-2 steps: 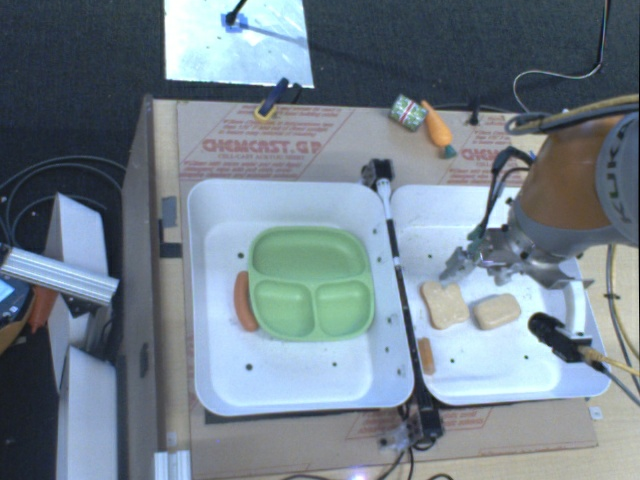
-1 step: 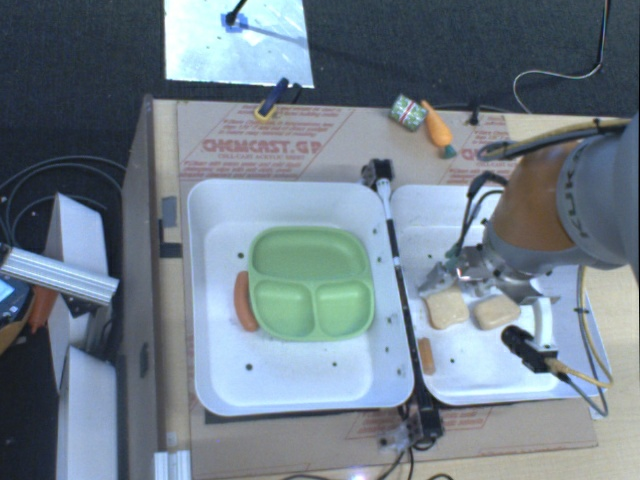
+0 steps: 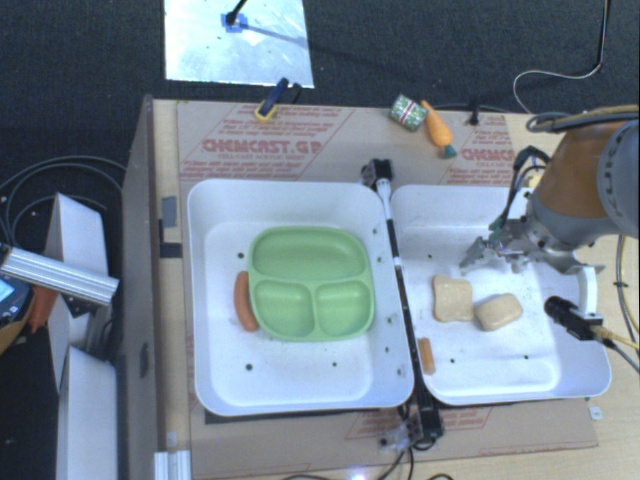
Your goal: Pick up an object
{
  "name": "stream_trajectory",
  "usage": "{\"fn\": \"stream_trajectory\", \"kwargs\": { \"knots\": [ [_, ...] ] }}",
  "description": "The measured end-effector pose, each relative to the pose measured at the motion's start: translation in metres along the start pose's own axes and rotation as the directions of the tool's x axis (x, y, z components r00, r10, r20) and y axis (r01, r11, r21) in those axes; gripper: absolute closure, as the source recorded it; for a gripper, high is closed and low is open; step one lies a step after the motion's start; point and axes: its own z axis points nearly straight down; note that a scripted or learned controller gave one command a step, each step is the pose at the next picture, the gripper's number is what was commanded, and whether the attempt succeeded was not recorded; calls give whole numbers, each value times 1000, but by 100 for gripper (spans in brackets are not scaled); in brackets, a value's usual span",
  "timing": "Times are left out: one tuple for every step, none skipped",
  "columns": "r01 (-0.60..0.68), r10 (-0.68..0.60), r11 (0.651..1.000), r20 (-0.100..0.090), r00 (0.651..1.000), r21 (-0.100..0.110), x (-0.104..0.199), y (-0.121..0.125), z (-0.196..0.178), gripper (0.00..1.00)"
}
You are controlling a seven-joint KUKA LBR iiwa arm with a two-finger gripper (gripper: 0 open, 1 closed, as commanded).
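Gripper [image 3: 478, 256] sits low over the right bin [image 3: 500, 383], up near its back half, arm [image 3: 590, 183] coming in from the right. Can't tell from this angle how far the claw is open, and nothing visible in it. Nearest pick candidates: square tan bread piece [image 3: 452, 299] just below-left of the claw, apart from it; rounder tan bun [image 3: 498, 312] touching the bread's right side. Small orange piece [image 3: 427, 355] by the divider, further off. Left bin [image 3: 215, 268] has the green divided plate [image 3: 311, 282] with a sausage [image 3: 242, 301] against its left edge.
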Motion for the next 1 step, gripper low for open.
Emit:
{"fn": "stream_trajectory", "kwargs": {
  "knots": [
    [4, -4, 1000, -3, 1000, 0, 82, -52, -84, 0]
  ]
}}
